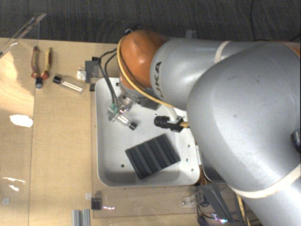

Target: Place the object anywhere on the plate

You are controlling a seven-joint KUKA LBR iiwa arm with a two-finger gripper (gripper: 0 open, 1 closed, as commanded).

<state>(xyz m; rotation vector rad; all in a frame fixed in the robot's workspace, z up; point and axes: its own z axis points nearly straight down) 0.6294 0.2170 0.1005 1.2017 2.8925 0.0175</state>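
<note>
— Inspector: Arm colours?
— Assistant: Grey arm (244, 112), orange band (138, 55).
— Inspector: The bin?
— Assistant: White bin (110, 166), holding a black ribbed plate (153, 156).
— Inspector: The worktop?
— Assistant: Light wood worktop (56, 149); pliers (41, 65) with red and yellow handles.

Light wooden bench (56, 140), glare patch at left. Dark ribbed carpet (141, 6) beyond far edge. Pliers (40, 65) lie near bench's back-left corner.

Bulky grey arm (235, 102) with orange band (138, 55), black cables (109, 81) and yellow hose.
</note>
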